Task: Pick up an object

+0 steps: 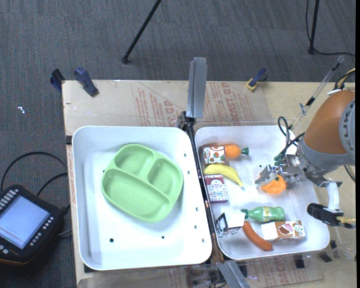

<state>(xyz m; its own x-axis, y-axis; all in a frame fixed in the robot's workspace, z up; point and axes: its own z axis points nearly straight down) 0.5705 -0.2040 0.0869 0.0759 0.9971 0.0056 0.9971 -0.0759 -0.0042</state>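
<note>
Two white bins sit side by side on the worktop (132, 101). The left bin (84, 161) carries one green divided plate (143, 182). Just right of that plate, the right bin (312, 233) carries one banana (225, 173), one orange carrot (234, 152), one orange fruit-like piece (275, 186), one green bottle (265, 213), one red sausage (256, 235), and four small cartons or packets: one (213, 155) by the carrot, one dark red (216, 189), one black-and-white (230, 222) and one (283, 230) below the bottle.
</note>
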